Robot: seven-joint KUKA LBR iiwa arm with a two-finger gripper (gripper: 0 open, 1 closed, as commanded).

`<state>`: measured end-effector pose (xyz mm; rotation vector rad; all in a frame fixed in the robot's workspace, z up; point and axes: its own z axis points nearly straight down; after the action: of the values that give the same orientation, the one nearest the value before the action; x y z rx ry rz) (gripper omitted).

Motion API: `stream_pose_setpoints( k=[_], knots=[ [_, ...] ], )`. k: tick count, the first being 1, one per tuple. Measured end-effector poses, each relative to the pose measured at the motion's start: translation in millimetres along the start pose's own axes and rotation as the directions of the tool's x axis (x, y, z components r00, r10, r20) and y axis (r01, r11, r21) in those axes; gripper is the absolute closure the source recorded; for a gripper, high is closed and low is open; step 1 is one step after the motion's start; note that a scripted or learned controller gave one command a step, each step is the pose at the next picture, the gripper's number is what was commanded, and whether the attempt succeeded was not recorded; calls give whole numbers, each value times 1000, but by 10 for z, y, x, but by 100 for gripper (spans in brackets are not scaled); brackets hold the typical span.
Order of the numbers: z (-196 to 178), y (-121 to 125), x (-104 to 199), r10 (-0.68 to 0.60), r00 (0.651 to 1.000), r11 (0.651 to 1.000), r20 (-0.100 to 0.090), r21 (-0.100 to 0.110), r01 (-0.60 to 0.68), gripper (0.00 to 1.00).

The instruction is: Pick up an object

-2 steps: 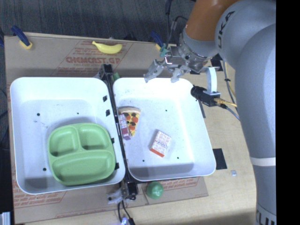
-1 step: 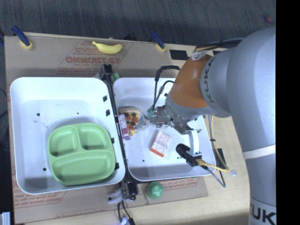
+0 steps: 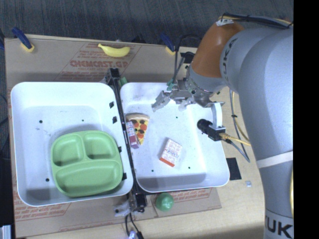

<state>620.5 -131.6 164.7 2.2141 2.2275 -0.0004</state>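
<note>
The arm [image 3: 249, 68] comes in from the right and bends over the right bin [image 3: 199, 176], its orange band sitting above the wrist. The gripper [image 3: 163, 99] hangs over the upper middle of that bin, its pale fingers [image 3: 160, 101] pointing left and down; they stand slightly apart, and nothing is seen between them.

Taking the right bin as the landmark: a toy pizza slice [image 3: 139, 125] lies against its left wall, below and left of the gripper and apart from it. Just beside the slice, along the same wall, lies a small purple-and-white packet [image 3: 132, 133] (its print is too small to read). Nearer the bin's middle, below the gripper, lies a small red-and-white box [image 3: 171, 152], tilted, well apart from the fingers.

To the left of the right bin, touching it along a black divider, is the left bin [image 3: 30, 103], and in its lower half rests a green compartment tray [image 3: 87, 162]. Above the right bin's far-left corner, on the cardboard [image 3: 75, 63], lies a yellow banana [image 3: 114, 49]. Just below the right bin's near edge sits a green ball [image 3: 164, 201], outside the bin
</note>
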Motion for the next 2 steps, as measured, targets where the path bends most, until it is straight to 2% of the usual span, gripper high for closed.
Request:
stream_pose_setpoints(
  k=[1,2],
  knots=[
    [-96,0,7,-3,1000,1000,-1,2,3,100],
    [-405,-48,1020,-3,1000,1000,-2,1,3,100]
  ],
)
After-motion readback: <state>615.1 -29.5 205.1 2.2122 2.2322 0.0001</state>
